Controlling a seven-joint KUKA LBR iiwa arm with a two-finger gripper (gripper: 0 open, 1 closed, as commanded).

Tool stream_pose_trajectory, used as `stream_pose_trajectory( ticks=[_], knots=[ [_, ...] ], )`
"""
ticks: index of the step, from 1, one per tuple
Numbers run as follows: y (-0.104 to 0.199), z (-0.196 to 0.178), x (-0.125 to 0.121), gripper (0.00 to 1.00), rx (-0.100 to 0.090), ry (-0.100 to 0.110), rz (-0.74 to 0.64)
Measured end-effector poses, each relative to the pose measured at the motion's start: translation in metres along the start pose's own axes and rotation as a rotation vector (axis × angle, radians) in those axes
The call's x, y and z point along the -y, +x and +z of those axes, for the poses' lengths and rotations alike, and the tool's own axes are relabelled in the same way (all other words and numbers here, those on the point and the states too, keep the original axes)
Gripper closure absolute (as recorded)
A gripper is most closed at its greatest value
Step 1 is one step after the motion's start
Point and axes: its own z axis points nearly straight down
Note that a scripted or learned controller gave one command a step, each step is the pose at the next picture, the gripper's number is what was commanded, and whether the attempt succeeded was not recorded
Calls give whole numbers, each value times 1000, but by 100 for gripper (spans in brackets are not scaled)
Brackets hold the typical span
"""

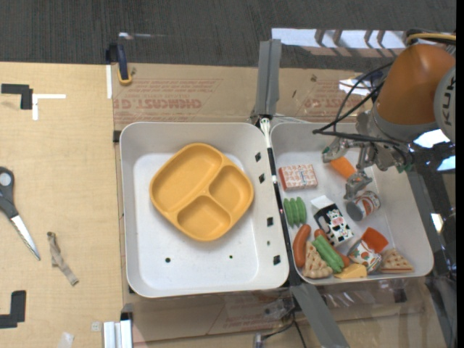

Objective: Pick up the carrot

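The carrot (342,167), a short orange wedge, lies near the back of the right bin (424,223). My gripper (346,167) hangs from the arm's orange band (409,85) and is down over the carrot. One finger (333,151) stands at the carrot's upper left and the other (360,180) at its right. The fingers are apart and the gripper looks open. The carrot seems to rest on the bin floor, not lifted.
The right bin also holds a pink wafer pack (297,176), green peas (294,210), a small can (366,205), a cow-print carton (333,223), a sausage (301,243) and pizza slices (314,261). A yellow divided plate (201,191) lies in the left bin (130,216). Scissors (14,216) lie on the bench.
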Motion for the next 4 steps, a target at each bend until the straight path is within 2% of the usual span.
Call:
stream_pose_trajectory(
  ticks=[1, 2, 3, 4],
  knots=[
    [-2, -11, 0, 100, 8, 3, 1],
    [-2, -11, 0, 0, 8, 2, 1],
    [-4, -23, 1, 100, 16, 6, 1],
    [-4, -23, 1, 0, 15, 5, 2]
  ],
)
